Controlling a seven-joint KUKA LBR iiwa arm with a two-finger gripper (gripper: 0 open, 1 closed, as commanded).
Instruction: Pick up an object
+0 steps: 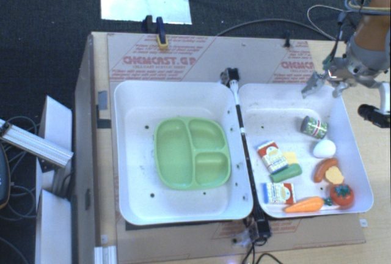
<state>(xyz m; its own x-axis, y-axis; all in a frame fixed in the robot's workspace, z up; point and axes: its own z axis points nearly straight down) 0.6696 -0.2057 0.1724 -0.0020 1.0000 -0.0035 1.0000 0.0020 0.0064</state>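
The right bin point(269, 104) holds several toy foods along its near and right side: a green can point(314, 127), a white egg point(324, 148), a sausage point(327, 170), a tomato point(342, 194), a carrot point(304, 204), a red and white carton point(272, 157), a green pickle point(285, 172) and a small box point(278, 193). My gripper point(322, 89) hangs over the bin's far right corner, above and beyond the can. Its two fingers stand apart, open, with nothing between them.
A green divided plate point(192, 153) lies in the left bin point(131, 134). A black rail point(239, 128) runs between the two bins. Cables loop behind the right bin near the arm point(369, 36).
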